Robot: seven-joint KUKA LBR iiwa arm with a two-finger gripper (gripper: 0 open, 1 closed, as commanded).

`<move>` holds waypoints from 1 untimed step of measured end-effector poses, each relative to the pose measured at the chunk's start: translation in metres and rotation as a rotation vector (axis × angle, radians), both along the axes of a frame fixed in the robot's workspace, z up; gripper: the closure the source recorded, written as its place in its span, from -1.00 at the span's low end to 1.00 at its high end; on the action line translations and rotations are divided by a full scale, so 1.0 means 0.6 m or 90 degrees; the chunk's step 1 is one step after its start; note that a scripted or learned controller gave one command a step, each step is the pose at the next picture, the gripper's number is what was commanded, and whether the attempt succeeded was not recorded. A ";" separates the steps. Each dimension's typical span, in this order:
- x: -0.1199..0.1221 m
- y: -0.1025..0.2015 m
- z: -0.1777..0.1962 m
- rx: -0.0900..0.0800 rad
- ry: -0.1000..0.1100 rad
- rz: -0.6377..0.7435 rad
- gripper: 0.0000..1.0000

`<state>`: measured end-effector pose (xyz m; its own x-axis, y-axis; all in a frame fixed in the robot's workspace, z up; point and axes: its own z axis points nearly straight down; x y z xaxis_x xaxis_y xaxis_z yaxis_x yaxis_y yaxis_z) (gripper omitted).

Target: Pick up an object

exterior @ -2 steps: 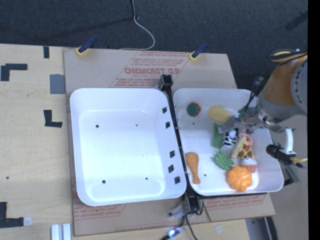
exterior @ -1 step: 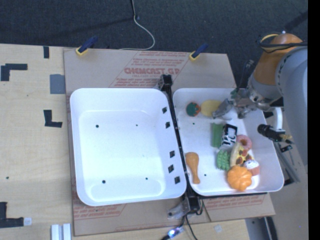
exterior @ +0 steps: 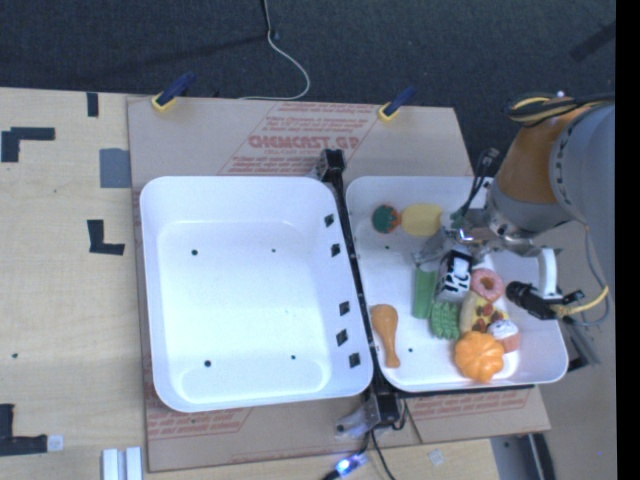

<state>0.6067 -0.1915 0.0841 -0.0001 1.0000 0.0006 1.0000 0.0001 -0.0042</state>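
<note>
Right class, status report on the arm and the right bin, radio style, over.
Tool low in right bin, over the toy pile. Grip state unclear. Black-and-white item just under it. Green piece and pink donut crowd both sides.

Brown cardboard sheet (exterior: 290, 138) under both bins, held by two blue-and-yellow clamps (exterior: 172, 92) at its far edge, black tape marks (exterior: 100, 236) on the wooden table (exterior: 60, 318), dark carpet (exterior: 150, 18) beyond
</note>
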 end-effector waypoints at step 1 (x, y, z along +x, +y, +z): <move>0.072 -0.011 0.000 -0.001 -0.004 0.001 -1.00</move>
